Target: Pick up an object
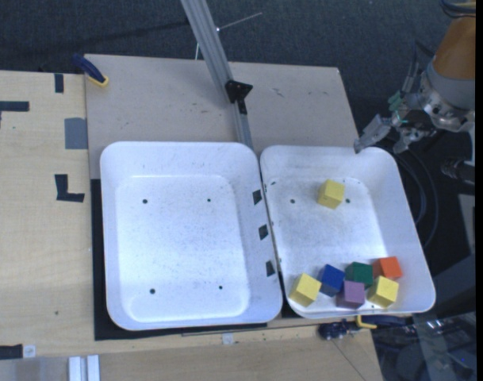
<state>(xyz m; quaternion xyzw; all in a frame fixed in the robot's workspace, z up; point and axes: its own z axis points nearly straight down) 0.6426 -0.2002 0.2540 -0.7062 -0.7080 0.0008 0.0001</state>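
Observation:
A lone yellow cube (331, 193) lies in the upper middle of the right bin (304, 228). Along that bin's near edge sits a cluster of cubes: yellow (306, 289), blue (331, 279), green (358, 273), purple (353, 293), another yellow (385, 291) and orange-red (389, 267). My gripper (382, 138) hangs above the bin's far right corner, up and to the right of the lone yellow cube. Its two fingers are spread open with nothing between them.
The left bin (178, 236) stands beside the right one, their rims touching. A grey metal bar (213, 46) slants down to the gap between the bins. Cables and a dark floor lie to the right of the bench.

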